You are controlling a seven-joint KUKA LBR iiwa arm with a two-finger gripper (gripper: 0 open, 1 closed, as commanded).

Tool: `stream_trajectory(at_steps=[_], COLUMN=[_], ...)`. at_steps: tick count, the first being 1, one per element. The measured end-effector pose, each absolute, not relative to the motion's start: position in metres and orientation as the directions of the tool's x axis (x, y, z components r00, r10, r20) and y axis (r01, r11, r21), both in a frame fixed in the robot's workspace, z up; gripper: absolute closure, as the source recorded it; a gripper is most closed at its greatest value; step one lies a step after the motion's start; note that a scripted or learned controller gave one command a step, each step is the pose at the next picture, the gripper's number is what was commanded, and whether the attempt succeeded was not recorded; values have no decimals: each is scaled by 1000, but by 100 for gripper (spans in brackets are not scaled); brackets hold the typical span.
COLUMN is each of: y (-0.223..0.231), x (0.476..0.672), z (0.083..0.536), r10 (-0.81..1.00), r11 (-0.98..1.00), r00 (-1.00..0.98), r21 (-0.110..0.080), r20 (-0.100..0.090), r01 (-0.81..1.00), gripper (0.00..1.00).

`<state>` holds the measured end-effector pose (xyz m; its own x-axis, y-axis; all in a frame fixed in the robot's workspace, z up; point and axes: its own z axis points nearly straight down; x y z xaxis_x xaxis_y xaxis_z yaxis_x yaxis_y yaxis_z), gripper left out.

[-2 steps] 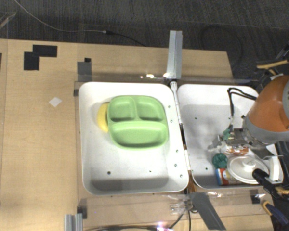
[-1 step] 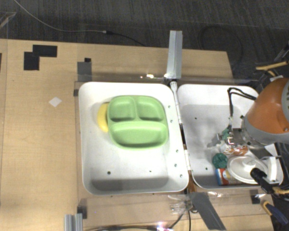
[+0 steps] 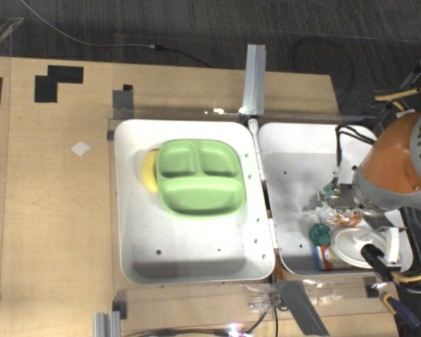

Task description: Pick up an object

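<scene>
A: Step? Arm over the right bin [image 3: 295,188], gripper [image 3: 335,201] low among the clutter: teal lid [image 3: 320,232], white dish [image 3: 351,248], small can [image 3: 324,257].
B: Grip state?
A: Cannot tell; nothing visibly held. Green tray [image 3: 198,176] sits in the left bin [image 3: 137,244].
B: Next?
A: Likely close on one piece, then lift straight.

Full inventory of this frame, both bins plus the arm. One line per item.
bins: 2, white, side by side on the bench
divided plate: 1, green, upper middle of the left bin
yellow object: 1, yellow, tucked under the plate's left edge, mostly hidden
teal object: 1, teal, lower part of the right bin
white dish: 1, white, lower right corner of the right bin
small container: 1, red and blue, at the right bin's front wall
arm: 1, grey with orange band, over the right bin
</scene>
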<state>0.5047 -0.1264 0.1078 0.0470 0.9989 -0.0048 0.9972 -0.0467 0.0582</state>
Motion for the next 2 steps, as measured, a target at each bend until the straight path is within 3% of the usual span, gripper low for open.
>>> stream_trajectory(at_steps=[1, 2], y=[-159, -163], x=[507, 510], z=[108, 123], r10=[997, 997], r11=[-79, -77], r00=[79, 78], r21=[60, 74], r20=[-3, -12], r01=[995, 994], gripper=[0, 100])
